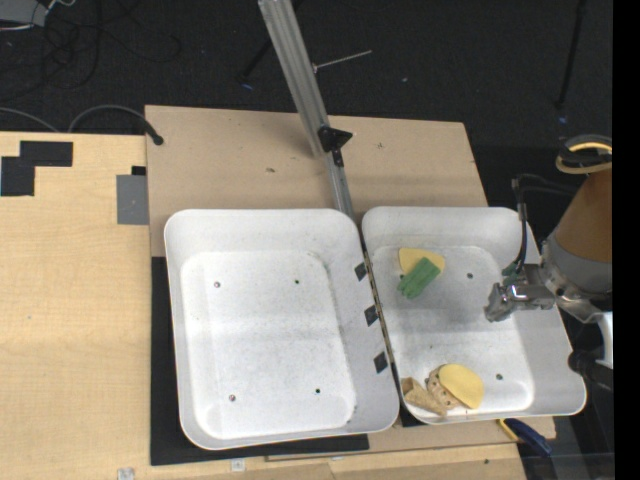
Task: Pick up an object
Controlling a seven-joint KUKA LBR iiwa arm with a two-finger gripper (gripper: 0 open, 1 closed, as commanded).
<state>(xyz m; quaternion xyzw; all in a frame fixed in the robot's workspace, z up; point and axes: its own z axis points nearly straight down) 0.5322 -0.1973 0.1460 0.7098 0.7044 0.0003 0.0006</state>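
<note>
The right bin (530, 388) holds a green block (420, 278) lying across a pale yellow piece (412, 259) near its far middle. A round yellow object (462, 385) rests on a tan, crumbly-looking item (428, 395) at the bin's near left corner. My gripper (498, 305) hangs over the right side of this bin, well right of the green block and above the yellow round object. Nothing shows between its fingers.
The left bin (190, 268) lies beside the right one, with black clips (370, 313) along the shared edge. A slanted metal rail (300, 88) rises behind the bins. The arm's orange band (590, 218) enters at the right edge.
</note>
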